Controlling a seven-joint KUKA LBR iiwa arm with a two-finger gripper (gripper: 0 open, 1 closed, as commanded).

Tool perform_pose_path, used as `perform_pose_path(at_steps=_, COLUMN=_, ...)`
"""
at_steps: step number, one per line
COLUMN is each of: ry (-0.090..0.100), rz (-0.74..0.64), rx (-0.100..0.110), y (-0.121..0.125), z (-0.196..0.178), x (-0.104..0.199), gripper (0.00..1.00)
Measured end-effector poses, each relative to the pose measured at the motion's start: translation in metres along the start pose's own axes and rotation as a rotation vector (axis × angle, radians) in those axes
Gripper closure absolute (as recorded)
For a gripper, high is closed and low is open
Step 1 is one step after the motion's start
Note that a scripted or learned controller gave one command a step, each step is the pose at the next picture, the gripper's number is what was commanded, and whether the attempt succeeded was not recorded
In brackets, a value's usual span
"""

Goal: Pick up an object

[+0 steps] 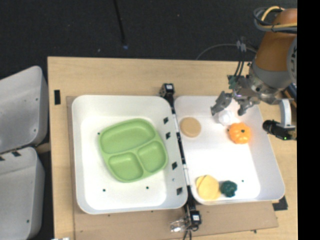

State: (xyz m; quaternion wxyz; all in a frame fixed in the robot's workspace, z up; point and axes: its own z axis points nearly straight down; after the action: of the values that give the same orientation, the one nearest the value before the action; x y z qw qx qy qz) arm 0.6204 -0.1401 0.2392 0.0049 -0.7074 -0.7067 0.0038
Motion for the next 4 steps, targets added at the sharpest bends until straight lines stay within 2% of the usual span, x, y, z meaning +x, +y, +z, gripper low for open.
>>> perform_pose_path(at_steps=1, ry=-0.001, rz=-0.002, rx=-0.009, y=0.002, z=-0.005, x=0.0, gripper=0.0)
perform_pose_path(at_steps=3, ry=-0.002, rz=0.002, rx=-0.005, y=0.005, z=0.087, x=-0.009, gripper=0.0)
perform_pose_path(at_steps=4, ry=-0.001, rz=0.005, rx=-0.011, y=0.007, z=0.139, x=-0.01, gripper=0.0)
